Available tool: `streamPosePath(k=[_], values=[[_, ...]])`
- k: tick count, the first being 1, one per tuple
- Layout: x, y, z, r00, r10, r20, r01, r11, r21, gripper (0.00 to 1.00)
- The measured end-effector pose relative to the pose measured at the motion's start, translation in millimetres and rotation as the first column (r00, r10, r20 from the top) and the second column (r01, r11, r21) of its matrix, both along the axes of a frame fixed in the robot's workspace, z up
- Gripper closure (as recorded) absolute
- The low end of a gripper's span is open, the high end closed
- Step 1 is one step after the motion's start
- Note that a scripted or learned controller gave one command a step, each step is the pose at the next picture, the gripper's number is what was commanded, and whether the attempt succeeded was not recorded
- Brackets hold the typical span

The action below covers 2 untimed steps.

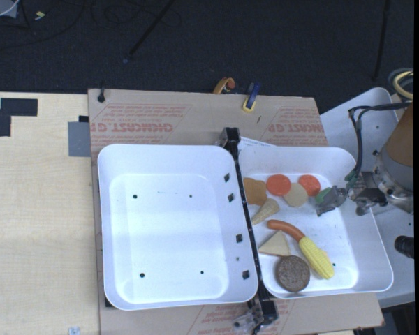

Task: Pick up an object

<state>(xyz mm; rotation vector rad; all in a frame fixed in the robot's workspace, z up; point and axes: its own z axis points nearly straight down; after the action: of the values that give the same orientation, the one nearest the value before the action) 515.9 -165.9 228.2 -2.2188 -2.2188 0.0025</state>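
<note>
White plastic bins sit side by side on the bench; the food pieces lie in the right bin (377,271), within my reach. My tool (328,199) hangs low by its right wall, just beside the pale round piece (296,195). Whether it is open, or holding anything, I cannot tell.

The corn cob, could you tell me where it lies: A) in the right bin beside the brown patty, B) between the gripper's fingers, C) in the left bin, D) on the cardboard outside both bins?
A: the corn cob lies in the right bin, just right of the brown patty, well below the gripper.
</note>
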Motion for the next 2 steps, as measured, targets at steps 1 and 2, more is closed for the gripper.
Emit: streamPosePath(k=[1,2], values=[[28,63,-146,1.0,0.004,0.002,-0.004,1.0,0.0,0.0],[110,74,-140,1.0,0.004,0.007,-0.004,1.0,-0.001,0.0]])
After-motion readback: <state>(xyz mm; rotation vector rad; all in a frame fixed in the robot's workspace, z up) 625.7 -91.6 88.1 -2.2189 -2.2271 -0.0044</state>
